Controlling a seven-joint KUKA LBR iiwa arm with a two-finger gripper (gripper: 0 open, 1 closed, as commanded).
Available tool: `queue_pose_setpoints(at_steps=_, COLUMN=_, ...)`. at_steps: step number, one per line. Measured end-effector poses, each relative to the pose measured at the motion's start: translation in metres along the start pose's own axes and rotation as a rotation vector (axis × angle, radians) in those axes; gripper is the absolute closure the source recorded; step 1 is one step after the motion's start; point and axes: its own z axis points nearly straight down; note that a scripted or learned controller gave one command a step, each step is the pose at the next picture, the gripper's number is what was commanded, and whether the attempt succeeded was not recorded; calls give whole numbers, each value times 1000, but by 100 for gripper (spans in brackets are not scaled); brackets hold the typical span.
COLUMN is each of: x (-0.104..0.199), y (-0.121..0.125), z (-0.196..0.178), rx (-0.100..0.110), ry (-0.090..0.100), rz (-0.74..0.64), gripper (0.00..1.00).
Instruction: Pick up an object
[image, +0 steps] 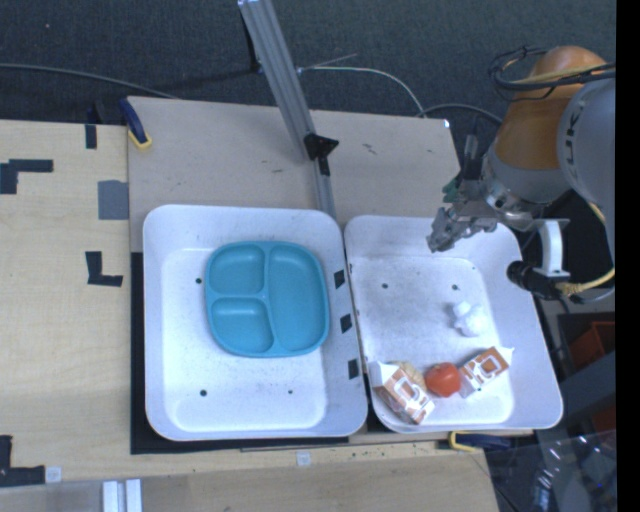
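Note:
My gripper (443, 236) hangs over the far edge of the right bin (400, 300), well above the bin floor, with nothing visible between its fingers. Near the bin's front edge lie a red tomato-like ball (443, 379), an orange-and-white box (485, 368) to its right and a tan wrapped item (404, 391) to its left. A small white object (464, 316) lies mid-right in the bin, below the gripper in the view.
The left bin (180, 330) holds a blue divided plate (268, 298). A grey metal pole (290, 90) slants across the back of the bench. The arm comes in from the upper right.

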Motion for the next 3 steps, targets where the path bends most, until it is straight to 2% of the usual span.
queue_pose_setpoints(at_steps=1, x=60, y=-13, z=-10, rx=2, ry=1, rz=-1, gripper=100)
queue_pose_setpoints(at_steps=3, x=157, y=-41, z=-21, rx=2, ry=0, rz=-2, gripper=100)
